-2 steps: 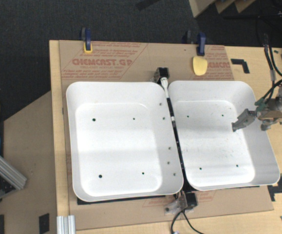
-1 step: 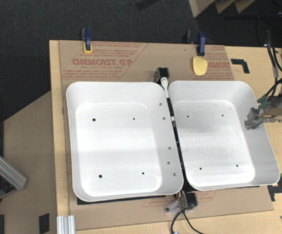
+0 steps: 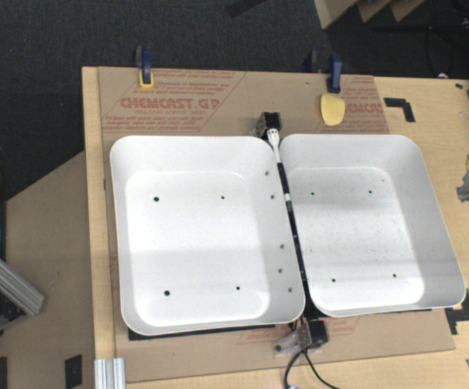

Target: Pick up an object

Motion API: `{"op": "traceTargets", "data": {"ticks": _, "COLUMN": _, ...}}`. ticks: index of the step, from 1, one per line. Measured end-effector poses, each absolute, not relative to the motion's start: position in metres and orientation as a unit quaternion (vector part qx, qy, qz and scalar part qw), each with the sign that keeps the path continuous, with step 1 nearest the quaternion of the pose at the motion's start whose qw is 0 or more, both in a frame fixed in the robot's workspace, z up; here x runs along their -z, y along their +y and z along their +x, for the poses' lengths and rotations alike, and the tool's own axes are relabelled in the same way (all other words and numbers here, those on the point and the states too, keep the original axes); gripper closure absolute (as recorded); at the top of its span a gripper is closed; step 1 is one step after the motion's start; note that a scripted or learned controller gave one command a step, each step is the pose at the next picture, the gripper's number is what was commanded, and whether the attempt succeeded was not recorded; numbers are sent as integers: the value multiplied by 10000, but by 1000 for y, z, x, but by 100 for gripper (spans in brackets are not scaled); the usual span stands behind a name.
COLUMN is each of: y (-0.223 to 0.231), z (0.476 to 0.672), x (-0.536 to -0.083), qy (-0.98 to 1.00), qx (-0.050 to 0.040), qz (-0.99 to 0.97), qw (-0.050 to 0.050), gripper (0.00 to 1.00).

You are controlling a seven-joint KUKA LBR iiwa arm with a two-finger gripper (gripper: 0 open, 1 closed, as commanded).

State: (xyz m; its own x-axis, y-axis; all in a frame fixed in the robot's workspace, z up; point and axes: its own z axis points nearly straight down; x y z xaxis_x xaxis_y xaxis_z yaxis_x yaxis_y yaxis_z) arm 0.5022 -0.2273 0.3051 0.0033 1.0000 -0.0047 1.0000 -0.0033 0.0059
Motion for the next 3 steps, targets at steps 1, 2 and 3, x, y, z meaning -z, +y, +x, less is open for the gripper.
{"op": "traceTargets", "data": {"ticks": 1, "y": -179, "z": 518, "x": -466, "qy": 7093, "qx": -45, "qz": 7049, "qw": 85, "gripper": 100}}
{"op": "traceTargets", "data": {"ticks": 2, "y": -98, "z": 559, "x": -328, "qy": 7097, "qx": 15, "qz": 7045, "qw": -39, "gripper": 100}}
{"op": "traceTargets", "data": {"ticks": 3, "y": -35, "z": 567, "x": -267, "qy": 7086, "qx": 10, "qz": 7056, "qw": -25, "gripper": 100}}
